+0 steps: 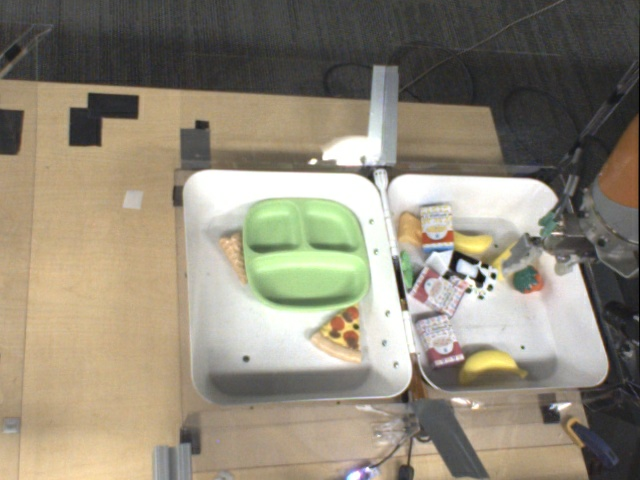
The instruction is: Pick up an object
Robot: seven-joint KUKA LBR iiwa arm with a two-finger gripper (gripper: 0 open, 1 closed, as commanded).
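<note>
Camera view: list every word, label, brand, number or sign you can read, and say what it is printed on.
No text can be read in this view.
Carton in the right bin: printed front, too blurred to read.
Red and white packets and: printing too small to read.
Green tray, pizza slice, bananas: no markings visible.
</note>
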